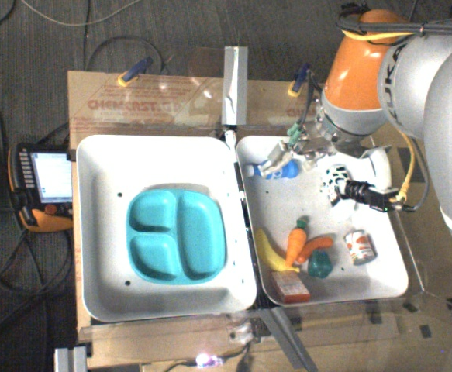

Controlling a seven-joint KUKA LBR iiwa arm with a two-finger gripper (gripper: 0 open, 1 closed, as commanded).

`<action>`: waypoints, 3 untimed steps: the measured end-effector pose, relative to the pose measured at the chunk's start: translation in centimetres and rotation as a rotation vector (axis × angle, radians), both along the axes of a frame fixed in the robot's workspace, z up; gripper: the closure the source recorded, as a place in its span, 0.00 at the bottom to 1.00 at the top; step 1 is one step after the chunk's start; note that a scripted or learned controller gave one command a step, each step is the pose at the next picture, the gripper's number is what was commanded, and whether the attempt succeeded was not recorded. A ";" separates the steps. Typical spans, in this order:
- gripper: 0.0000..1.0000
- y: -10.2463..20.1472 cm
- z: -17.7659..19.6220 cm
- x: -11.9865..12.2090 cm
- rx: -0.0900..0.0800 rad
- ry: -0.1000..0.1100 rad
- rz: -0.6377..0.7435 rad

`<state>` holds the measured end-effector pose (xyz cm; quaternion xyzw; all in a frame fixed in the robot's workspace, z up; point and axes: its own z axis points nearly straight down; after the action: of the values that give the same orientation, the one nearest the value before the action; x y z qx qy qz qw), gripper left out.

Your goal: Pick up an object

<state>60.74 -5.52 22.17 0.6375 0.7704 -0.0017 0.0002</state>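
Gripper [276, 161] over right bin [381, 285]: two carrots [296, 241], one banana [268, 251].

- "KUKA" lettering, partly cut off, on grey arm [412, 68]
- red mirrored print on cardboard sheet [132, 105], not legible
- can [360, 246] label unreadable

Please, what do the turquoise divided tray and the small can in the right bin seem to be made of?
The turquoise tray looks like moulded plastic: one even colour, rounded compartments, a soft sheen. The small can seems to be metal with a printed red and white label, but it is too small to be sure.
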 end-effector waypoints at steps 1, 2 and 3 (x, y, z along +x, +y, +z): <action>0.00 -7.5 -7.2 -3.0 0.001 0.002 0.179; 0.00 -7.4 -13.2 -12.0 0.001 -0.011 0.205; 1.00 -7.4 -12.2 -11.8 0.002 -0.017 0.205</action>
<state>48.90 -12.88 9.94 0.5554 0.8316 0.0043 0.0063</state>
